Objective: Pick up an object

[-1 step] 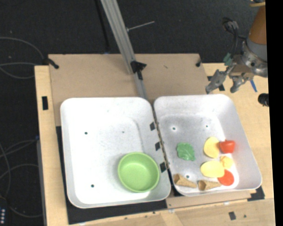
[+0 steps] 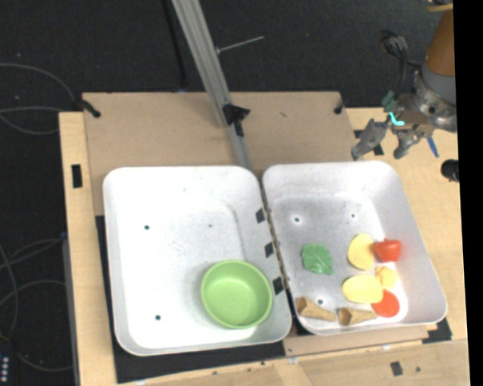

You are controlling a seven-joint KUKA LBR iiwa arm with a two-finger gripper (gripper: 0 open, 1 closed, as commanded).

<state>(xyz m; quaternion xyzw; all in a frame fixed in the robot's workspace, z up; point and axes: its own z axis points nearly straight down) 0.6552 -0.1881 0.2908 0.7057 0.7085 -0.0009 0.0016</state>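
Jaws (image 2: 387,144) spread apart and gripping nothing, poised at one o'clock beyond the right bin (image 2: 401,191), seemingly staged for a descent. Heaped toward that bin's five o'clock corner: glossy yellow pieces (image 2: 361,252), red ones (image 2: 387,250), a crinkled green leaf (image 2: 316,258), tan wedges (image 2: 314,309). At seven o'clock, in the left bin (image 2: 146,200), a smooth lime bowl (image 2: 235,293).

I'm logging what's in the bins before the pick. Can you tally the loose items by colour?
Green: 2, a bowl in the left bin and a leafy piece in the right bin
Yellow: 3 pieces
Red: 2 pieces
Tan: 2 wedges
Total: 9
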